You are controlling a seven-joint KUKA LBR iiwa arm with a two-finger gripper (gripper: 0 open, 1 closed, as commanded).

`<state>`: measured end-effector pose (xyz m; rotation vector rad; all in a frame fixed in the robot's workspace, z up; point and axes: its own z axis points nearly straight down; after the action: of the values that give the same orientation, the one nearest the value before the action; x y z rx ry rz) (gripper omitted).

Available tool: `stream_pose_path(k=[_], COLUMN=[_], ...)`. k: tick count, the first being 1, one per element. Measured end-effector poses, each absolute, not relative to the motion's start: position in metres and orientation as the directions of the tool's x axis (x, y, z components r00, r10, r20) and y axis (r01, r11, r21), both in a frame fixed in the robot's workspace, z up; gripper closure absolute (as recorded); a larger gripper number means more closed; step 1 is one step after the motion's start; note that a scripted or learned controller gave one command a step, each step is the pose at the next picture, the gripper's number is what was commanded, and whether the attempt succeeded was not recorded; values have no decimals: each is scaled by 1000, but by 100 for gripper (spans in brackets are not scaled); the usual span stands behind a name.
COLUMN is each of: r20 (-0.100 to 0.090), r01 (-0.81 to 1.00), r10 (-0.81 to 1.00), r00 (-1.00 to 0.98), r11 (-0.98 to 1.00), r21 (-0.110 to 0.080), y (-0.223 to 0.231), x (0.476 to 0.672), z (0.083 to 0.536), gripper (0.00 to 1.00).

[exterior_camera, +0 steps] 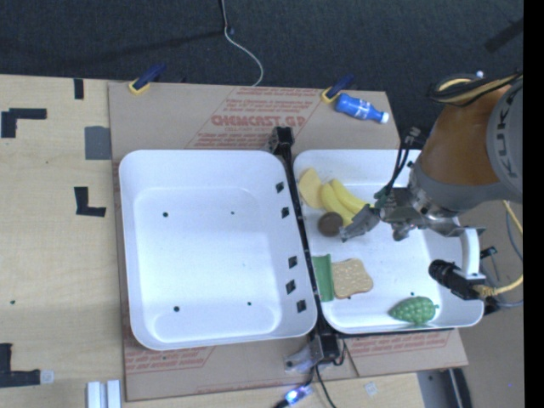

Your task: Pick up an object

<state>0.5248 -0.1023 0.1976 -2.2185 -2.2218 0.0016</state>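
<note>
Hand [359, 224] hovers low in right bin [442, 317], just right of brown round object [330, 223], below bananas [331, 196]; finger spread unclear, nothing visibly held. Cracker [350, 278] lies below it.

Colours, right bin [374, 320] contents + surrounds

White bins; yellow bananas [330, 196], brown round obj [330, 223], tan cracker [350, 277] w/ green strip [322, 277], bumpy green obj [414, 310]. Blue bottle [360, 108] upper right; cardboard [246, 117] w/ red print; arm [463, 155] orange band.
</note>
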Motion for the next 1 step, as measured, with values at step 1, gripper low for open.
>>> stream_pose_path(k=[1], r20=[-1], r01=[1000], r10=[1000], r00=[-3], r11=[3], r21=[-5], y=[-106], x=[579], z=[93], gripper=[0])
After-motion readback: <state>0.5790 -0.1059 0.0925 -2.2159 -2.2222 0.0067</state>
